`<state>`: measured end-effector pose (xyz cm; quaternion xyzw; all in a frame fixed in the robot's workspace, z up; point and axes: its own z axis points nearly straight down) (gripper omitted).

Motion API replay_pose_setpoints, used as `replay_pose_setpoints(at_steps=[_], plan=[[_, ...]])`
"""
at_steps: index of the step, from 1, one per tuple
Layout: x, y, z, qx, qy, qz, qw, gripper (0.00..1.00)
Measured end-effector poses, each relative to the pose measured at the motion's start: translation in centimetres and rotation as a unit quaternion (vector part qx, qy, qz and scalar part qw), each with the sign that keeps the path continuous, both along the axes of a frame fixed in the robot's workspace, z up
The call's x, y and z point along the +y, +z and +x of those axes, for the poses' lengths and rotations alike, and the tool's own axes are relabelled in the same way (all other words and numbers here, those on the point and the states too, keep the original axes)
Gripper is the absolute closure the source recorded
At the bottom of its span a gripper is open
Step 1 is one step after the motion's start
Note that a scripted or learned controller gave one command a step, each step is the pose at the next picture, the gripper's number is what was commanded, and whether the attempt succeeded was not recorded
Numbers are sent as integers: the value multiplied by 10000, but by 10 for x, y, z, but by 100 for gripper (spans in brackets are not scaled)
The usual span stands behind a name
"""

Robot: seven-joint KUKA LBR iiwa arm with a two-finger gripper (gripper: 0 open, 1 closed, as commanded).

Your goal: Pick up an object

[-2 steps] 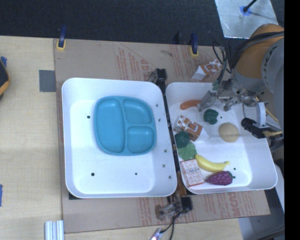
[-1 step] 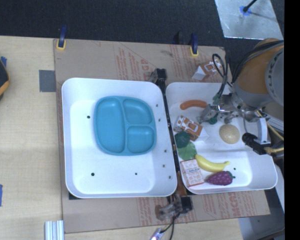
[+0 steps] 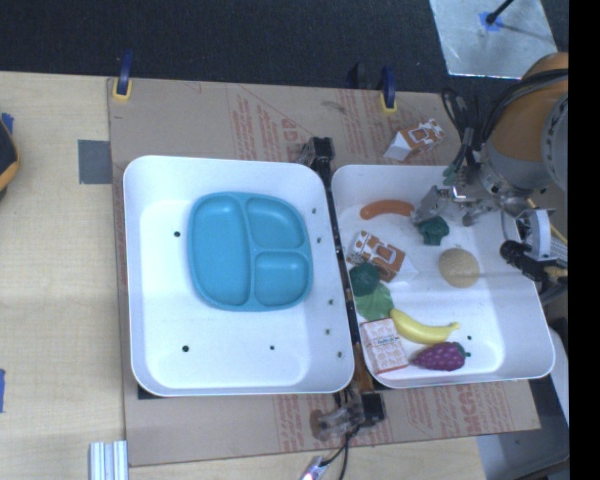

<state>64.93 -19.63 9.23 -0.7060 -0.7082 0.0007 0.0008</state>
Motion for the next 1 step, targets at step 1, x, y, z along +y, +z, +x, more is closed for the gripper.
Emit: replay_pose_setpoints(at_steps=[1], plan=[[0,11,0,1,15,-2,10000,100]])
